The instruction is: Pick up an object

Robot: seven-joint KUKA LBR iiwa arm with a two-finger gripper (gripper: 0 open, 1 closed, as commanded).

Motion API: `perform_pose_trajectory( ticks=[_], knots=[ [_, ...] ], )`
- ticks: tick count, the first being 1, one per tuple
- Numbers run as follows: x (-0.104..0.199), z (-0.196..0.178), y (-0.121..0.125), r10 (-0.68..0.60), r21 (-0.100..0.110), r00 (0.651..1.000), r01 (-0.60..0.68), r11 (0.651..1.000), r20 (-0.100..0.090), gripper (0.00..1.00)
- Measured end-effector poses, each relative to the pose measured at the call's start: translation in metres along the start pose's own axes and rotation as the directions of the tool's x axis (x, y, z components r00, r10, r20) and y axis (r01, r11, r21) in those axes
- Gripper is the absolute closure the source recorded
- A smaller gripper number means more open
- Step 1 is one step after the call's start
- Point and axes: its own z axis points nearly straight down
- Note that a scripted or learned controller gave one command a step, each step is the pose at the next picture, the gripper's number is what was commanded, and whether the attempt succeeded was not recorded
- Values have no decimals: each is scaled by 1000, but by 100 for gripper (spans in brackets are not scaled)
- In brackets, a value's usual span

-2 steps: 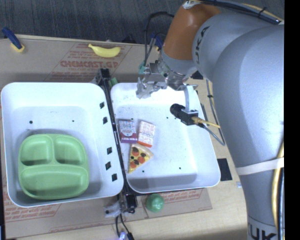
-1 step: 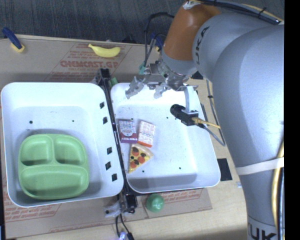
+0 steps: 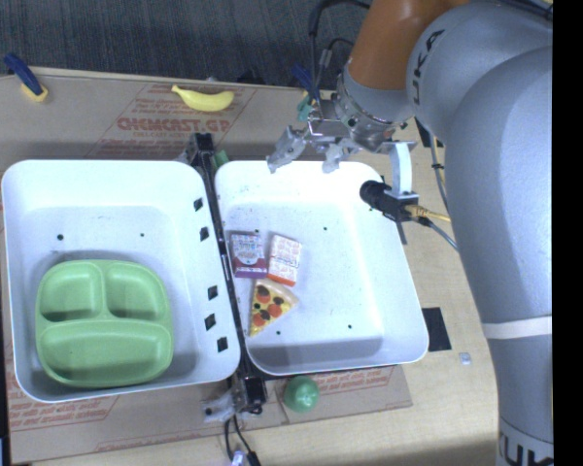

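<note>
Gripper (image 3: 306, 153), fingers spread and empty at upper centre, should descend squarely over the small pink-white carton (image 3: 285, 258).

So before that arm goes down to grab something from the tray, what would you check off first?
1. Things to pick in the right bin: ok. A pizza slice and two small packets lie near its left wall.
2. Gripper carrying nothing: ok. It sits spread at the bin's far rim, nothing between the fingers.
3. Gripper above a target: not ok. The items lie nearer the camera and to the left.
4. Items apart: not ok. The packets sit side by side, the slice close below.
5. Room by the wall: cannot tell.
6. Left bin: ok, only a green tray.
</note>
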Motion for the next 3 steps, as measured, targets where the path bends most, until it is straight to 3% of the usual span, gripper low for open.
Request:
perform_pose_trajectory(
  ticks=[1, 2, 3],
  knots=[
    [-38, 136, -2, -1, 7, 1000, 1, 1000, 0, 0],
    [-38, 124, 0, -5, 5, 1000, 5, 1000, 1, 100],
    [47, 46, 1, -3, -2, 1000, 3, 1000, -2, 100]
  ],
)
